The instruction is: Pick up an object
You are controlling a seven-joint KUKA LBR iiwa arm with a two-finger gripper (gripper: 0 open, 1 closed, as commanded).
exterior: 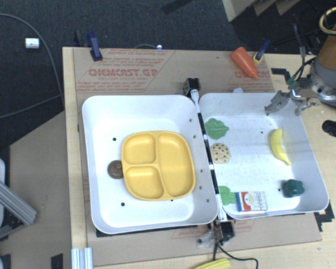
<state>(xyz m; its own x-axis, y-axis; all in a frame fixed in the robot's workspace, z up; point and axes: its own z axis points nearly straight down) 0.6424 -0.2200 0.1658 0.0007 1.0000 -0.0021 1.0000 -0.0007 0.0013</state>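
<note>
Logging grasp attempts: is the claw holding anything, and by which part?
Nothing is held: the claw hangs over the right bin's far edge, above the banana.

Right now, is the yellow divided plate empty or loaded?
Empty. All three compartments of the yellow plate show bare yellow. The brown round piece lies outside it, against its left rim on the left bin floor.

Grey KUKA arm [331, 66] at the right edge, with a rounded tan-orange band above a pale grey, ring-shaped wrist collar. Below the collar, a small metallic gripper [287, 101] of grey, angular, bracket-like parts with a speck of teal on top. Thin dark cables looping round the wrist, plus one yellowish loop higher up.
</note>
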